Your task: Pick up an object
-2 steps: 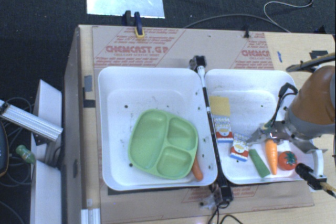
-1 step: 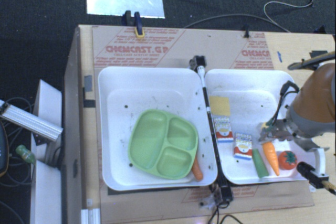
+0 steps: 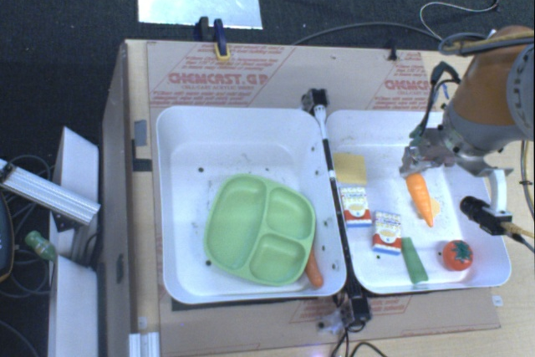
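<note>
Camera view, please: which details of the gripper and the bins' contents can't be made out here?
- Gripper: finger state is unreadable; the wrist above covers it, so contact with the orange carrot is unclear.
- Sausage: partly hidden under the green plate.
- Two small cartons: print too small to read.
- Arm: cut off by the right edge.
</note>
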Tool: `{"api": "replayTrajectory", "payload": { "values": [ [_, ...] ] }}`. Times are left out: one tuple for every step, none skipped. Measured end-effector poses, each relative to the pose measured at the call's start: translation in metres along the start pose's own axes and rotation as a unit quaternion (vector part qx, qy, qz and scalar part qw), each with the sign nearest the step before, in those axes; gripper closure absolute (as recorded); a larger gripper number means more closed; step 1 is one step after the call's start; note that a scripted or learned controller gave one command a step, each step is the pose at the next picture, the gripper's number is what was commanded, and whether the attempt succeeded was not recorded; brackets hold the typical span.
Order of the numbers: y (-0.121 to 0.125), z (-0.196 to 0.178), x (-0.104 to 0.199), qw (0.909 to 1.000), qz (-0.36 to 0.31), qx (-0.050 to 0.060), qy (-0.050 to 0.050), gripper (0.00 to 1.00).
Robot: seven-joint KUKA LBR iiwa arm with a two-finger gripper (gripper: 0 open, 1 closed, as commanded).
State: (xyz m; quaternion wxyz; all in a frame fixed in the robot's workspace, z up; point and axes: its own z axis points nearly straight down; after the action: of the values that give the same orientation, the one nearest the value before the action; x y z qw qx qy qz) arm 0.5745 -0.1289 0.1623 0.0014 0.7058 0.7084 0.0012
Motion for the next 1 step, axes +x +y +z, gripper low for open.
{"api": "replayTrajectory", "payload": {
  "values": [
    [-0.0471, -0.0704, 0.0221, 1.0, 0.0, 0.0, 0.0, 1.0]
  ]
}}
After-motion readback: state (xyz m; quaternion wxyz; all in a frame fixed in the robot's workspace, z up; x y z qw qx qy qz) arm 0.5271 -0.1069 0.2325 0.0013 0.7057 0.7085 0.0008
